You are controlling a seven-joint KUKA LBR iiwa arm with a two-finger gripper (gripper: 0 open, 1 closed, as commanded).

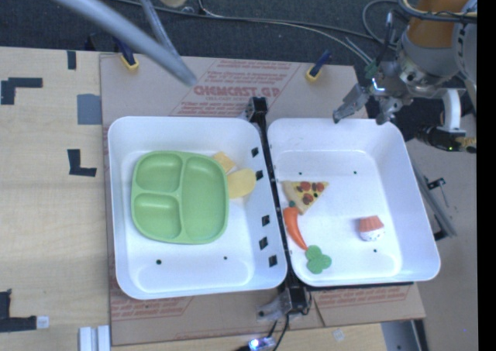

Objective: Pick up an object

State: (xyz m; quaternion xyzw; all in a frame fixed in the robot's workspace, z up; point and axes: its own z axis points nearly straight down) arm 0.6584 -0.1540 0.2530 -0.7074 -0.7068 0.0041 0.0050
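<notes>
On the bench (46,187) we saw two white bins; the tool (363,109) hung released above the right bin's (403,187) far rim, pizza slice (306,192) below-left.

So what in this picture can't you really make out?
- Yellow pieces: partly tucked under the green plate in the camera view, so their shape is unclear.
- Arm: cut off by the top and right edges.
- Gripper: small and dark against the bench; open or shut is unclear.
- Red-and-white item: too small to identify.
</notes>
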